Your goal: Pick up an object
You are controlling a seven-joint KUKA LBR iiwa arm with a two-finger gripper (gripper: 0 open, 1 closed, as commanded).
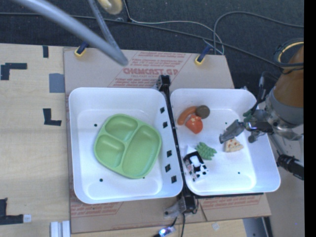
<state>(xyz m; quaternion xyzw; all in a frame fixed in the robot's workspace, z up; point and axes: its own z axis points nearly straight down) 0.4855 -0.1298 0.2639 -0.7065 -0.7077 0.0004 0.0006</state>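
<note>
So the fingers (pixel 236 130) are spread apart with nothing between them, 1 dark finger poking out to the left over the right bin (pixel 256 179) and the other closer to the wrist. They sit just above and a bit left of a pale yellow wedge that looks like a toy cheese slice (pixel 233 145), close to it, but I can't tell if anything is actually touching it. The gripper (pixel 243 129) hangs off the grey arm (pixel 289 95) coming in from the right, orange band visible up top.

Rest of the right bin: a green leafy toy (pixel 206 150) near the middle, just left of the cheese. Below and left of that, a small black and white toy (pixel 196 166) sitting close to the divider. Up toward the back there's an orange sausage-shaped piece (pixel 186 115) with a brown roundish thing (pixel 203 111) right against its right end, and a red piece (pixel 194 125) tucked just under them, all bunched together.

The left bin (pixel 79 147) holds 1 green divided plate (pixel 128 145), 3 compartments, lying flat and turned at an angle. Both bins rest on a cardboard sheet (pixel 148 68) with red print on the counter (pixel 29 147), with 2 yellow clamps at its back corners.
</note>
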